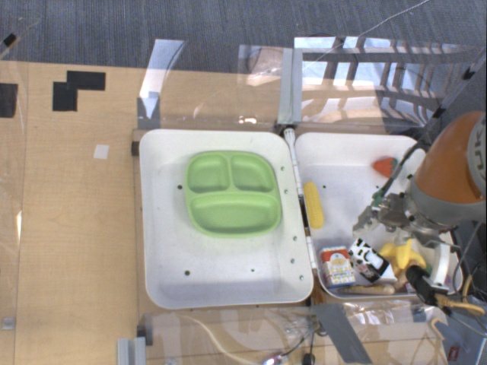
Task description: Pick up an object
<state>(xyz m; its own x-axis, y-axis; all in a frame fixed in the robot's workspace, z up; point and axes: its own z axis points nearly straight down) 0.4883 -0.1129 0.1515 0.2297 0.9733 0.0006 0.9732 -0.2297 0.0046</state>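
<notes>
Two white bins sit side by side on the counter (68,226). The left bin (163,280) carries a green divided plate (230,193). The right bin (335,158) carries the candidate objects: a yellow corn cob (313,204) along its left wall, a red-orange item (384,166) near its far right corner, and a cluster at its near edge made up of a small red-and-white carton (337,265), a black-and-white toy (368,259) and a yellow banana-shaped toy (404,254).

Step in hand, as judged: approach. The end effector (386,213) is low over the right bin, just beyond the near-edge cluster, and nothing is visible between its parts. Whether it is open or closed cannot be told from this angle.

Next move, as judged: select one target, centre over it and descend. The cluster items touch or nearly touch, so a descent there risks catching two objects or pushing one aside. The corn cob lies apart from the others but close against the bin wall.

Surroundings: the counter is light wood with black markings (78,88) at its far left. Clear panels (228,90) stand behind the bins. Beyond them is grey carpet (228,10).
</notes>
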